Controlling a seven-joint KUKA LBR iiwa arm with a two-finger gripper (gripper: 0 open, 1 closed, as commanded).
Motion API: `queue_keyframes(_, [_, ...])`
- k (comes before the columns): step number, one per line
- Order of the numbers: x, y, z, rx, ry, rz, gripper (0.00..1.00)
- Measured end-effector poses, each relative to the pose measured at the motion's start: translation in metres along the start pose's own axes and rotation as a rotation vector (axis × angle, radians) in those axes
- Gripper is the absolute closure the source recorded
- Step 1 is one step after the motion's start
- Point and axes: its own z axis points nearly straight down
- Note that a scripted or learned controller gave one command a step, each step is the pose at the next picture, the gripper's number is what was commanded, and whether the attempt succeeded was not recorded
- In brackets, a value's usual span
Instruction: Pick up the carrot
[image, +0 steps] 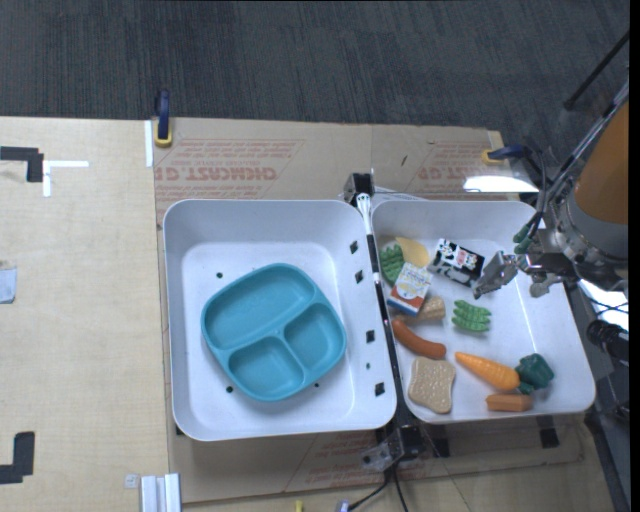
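Dark grey carpet is seen behind a pale wooden bench (80, 330), on which a sheet of cardboard (230, 160) is clamped and two shallow white bins are set side by side. In the left bin (185, 240) a teal divided plate (272, 330) is laid, its three compartments bare. The right bin (575, 330) is crowded with toy food, and the carrot (487, 370) is found low in it, lying flat on the floor with its orange body slanting and its green top (535, 371) pointed at the right wall. Close by, a slice of toast (432, 385) is seen to its left, a sausage (420, 340) above that, a smaller orange piece (509, 403) just beneath the carrot, and a green pea pod (471, 317) higher up. The gripper (520, 272) is held over the upper right part of that bin, well apart from the carrot, and its two fingers are seen spread with nothing between them. The carrot is judged to be a light, hollow plastic toy, stiff rather than soft, with a smooth, tapered skin that could be squeezed out of a careless pinch. A hold across the thick middle of the orange body, fingers set square to its length, is judged the safest; the narrow tip and the lumpy green top are judged poor places to grip. Care is called for beside the small orange piece, which could be nudged or caught by a finger.
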Motion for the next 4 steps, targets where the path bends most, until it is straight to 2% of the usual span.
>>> queue_keyframes(1, [0.01,-0.025,0.144,0.003,0.003,-0.062,0.0])
queue_keyframes(2, [0.004,-0.031,0.162,-0.003,0.002,-0.488,0.0])
queue_keyframes(3, [0.004,-0.028,0.152,-0.01,0.0,-0.483,1.0])
queue_keyframes(4, [-0.016,0.004,0.105,-0.004,0.0,-0.514,1.0])
